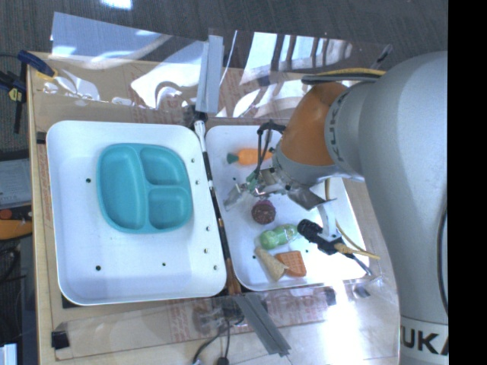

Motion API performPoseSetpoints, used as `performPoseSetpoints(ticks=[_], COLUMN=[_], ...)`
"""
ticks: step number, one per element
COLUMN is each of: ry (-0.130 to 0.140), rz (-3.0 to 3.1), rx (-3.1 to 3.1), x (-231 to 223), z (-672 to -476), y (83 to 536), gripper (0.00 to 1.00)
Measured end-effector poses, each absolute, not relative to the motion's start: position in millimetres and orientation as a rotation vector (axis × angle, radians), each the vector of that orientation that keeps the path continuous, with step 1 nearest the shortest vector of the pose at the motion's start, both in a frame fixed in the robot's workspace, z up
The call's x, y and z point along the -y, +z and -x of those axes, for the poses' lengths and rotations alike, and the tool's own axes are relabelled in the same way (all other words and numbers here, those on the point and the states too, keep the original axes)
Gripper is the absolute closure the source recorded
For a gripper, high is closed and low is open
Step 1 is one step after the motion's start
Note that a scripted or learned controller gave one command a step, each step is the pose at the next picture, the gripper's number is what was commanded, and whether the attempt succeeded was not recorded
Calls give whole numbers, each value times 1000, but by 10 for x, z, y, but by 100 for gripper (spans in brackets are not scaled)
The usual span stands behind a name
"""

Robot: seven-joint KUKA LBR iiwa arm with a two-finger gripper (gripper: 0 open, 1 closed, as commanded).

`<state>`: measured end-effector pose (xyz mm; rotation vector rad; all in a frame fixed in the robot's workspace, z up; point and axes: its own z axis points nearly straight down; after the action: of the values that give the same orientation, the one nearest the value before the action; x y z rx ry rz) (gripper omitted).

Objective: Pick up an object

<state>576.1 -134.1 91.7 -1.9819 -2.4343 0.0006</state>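
Gripper [251, 186] sits low in the right bin [237, 242] between carrot [247, 157] and brown ball [264, 212], we can't tell if it's clenched, and that crowding could see it knock both away, grabbing nothing.

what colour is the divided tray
The divided tray is teal, seen best in the camera view.

The left bin [76, 258] has bare floor all round the tray [144, 186], widest toward 6 o'clock. The right bin [237, 242] is crowded: carrot [247, 157] at 12 o'clock, ball [263, 212] mid-bin, and a green piece [276, 236], cone [268, 263] and cracker [292, 262] packed toward 6 o'clock. The arm [358, 135] hangs over its 3 o'clock side. A bare strip runs along its 9 o'clock wall.
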Motion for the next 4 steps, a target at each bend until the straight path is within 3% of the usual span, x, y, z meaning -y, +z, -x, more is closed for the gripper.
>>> performPoseSetpoints(ticks=[1,2,3,4], ry=[3,2,11,3], rz=[2058,2057,2245,2330], rx=[2368,2370,2207,2102], x=[1613,1597,1104,1352], z=[-5238,-4762,-5122,-5691], y=[911,939,925,914], gripper=[0,0,0,0])
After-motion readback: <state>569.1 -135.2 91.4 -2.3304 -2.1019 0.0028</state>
